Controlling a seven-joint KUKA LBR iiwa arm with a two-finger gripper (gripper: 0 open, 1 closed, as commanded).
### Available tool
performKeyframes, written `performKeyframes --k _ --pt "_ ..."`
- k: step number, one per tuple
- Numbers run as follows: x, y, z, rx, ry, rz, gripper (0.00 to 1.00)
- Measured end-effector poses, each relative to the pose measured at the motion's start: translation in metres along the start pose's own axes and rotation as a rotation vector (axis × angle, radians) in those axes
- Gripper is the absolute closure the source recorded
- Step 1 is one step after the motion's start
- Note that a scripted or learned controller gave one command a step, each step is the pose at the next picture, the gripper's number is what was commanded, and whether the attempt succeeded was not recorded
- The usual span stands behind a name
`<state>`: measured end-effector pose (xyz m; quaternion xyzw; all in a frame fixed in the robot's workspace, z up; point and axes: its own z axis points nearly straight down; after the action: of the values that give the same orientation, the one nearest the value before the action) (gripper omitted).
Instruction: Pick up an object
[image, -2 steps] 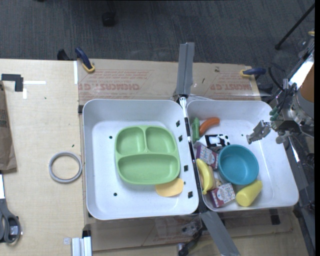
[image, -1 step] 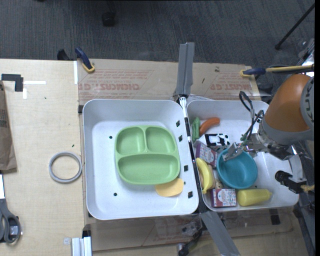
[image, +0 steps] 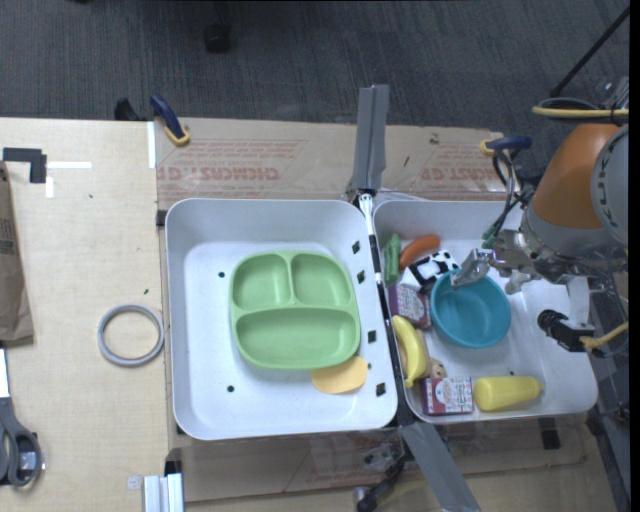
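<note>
Yellow block (image: 507, 391) lies at 5 o'clock; pincer (image: 472, 270), aperture indiscernible, hovers over blue bowl (image: 470, 312): approach step; descent next.

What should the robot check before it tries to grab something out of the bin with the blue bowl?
1. Gripper is over the right bin, at the far rim of the blue bowl: ok.
2. Nothing is between the fingers yet: cannot tell, they are too small and blurred.
3. A target has free space around it: ok for the yellow block, which lies apart from the bowl.
4. The banana is easy to reach: not ok, it lies against the bin's left wall beside the bowl.
5. The green divided plate in the left bin is out of the way: ok.
</note>
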<state>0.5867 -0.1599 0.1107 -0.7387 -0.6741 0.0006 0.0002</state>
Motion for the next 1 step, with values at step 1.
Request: performKeyframes --k 1 --pt "-0.0015 -0.0005 -0.0086 0.002 -0.001 0.002 1.00"
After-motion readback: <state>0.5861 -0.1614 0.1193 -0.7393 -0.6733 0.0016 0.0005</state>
